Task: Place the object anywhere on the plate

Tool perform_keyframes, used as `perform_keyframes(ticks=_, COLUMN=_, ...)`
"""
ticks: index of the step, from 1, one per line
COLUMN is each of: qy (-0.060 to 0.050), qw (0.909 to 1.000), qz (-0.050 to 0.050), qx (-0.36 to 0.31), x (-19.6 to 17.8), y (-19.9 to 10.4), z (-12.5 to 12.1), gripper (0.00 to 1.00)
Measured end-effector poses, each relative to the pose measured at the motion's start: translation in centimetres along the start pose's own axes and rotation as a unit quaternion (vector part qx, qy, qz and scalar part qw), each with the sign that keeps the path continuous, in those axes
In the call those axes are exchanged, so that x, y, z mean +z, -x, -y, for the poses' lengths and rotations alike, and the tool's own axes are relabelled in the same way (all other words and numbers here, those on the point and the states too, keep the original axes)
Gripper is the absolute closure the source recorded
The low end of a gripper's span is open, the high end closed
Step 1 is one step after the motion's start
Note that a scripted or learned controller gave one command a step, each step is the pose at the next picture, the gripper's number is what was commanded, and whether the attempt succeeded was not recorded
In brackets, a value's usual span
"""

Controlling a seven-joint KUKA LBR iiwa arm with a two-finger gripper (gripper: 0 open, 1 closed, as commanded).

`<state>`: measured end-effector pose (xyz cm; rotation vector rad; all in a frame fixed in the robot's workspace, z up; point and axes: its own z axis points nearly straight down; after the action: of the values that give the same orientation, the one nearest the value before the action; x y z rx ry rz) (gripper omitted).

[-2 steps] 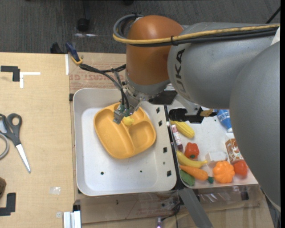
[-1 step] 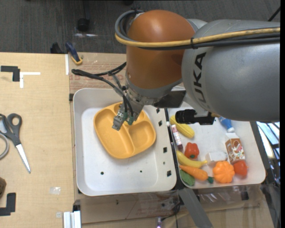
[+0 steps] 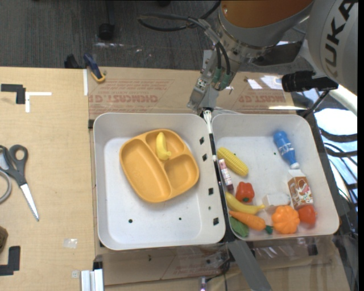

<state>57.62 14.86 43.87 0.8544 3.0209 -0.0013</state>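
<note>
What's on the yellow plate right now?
A small yellow banana-like piece lies in one of the upper compartments of the plate, against the divider. The other compartments show bare plastic. Whatever lies beneath the plate in the left bin is covered.

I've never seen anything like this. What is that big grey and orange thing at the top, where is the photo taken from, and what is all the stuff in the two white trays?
The photo comes from one camera fixed above a bench, looking down at a slant. The grey and orange thing is a robot arm reaching in from the right; its gripper hangs above the far edge where the two trays meet, and I can't tell if it holds anything. The left tray holds a yellow divided plate with a small banana in one compartment. The right tray holds toy food: a corn cob, a carrot, a red pepper, a blue bottle and more. Scissors lie on the bench at left.
</note>
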Motion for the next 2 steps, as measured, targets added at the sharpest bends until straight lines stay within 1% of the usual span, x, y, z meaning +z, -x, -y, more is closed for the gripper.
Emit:
perform_keyframes(ticks=1, qy=0.000, qw=0.9998, qz=-0.001, qx=-0.017, x=13.6, y=-5.4, z=-1.7, gripper=1.00)
perform_keyframes(ticks=2, qy=0.000, qw=0.9991, qz=0.000, qx=0.042, x=0.1, y=-10.2, z=1.9, gripper=1.00)
